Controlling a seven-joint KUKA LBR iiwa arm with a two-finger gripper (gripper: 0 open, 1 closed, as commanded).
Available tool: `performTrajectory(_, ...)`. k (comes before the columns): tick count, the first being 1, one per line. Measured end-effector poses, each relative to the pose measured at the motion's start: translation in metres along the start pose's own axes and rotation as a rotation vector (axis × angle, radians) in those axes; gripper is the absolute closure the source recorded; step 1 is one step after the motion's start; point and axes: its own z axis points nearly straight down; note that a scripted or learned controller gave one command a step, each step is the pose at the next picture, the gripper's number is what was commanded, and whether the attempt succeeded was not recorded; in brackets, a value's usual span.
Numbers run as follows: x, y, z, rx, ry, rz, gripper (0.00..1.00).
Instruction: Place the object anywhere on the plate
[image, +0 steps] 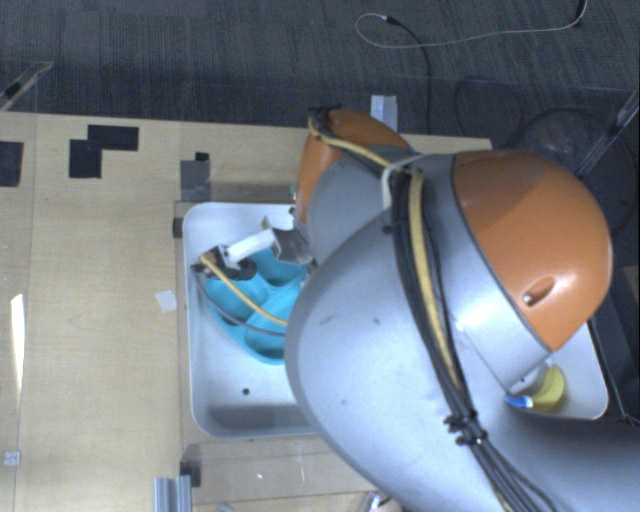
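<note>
A blue plate (262, 300) lies in the left white bin (215, 400), its right part hidden under my arm. My gripper (290, 245) hangs low over the plate's far edge, mostly covered by the wrist. Whether anything is held there is hidden. The grey arm with its orange band fills the middle and right of the view.
A yellow object with a blue tip (543, 392) lies in the right bin (590, 405), just beyond the arm's elbow. Wooden bench surface (90, 330) stretches to the left of the bins. Metal brackets (195, 178) stand at the left bin's corners.
</note>
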Motion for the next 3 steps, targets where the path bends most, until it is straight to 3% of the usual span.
performTrajectory(1,0.034,-0.036,-0.119,0.009,-0.011,0.022,1.00)
performTrajectory(2,0.021,0.024,-0.020,0.008,-0.014,-0.009,1.00)
performTrajectory(3,0.049,-0.028,-0.022,0.002,-0.016,-0.037,1.00)
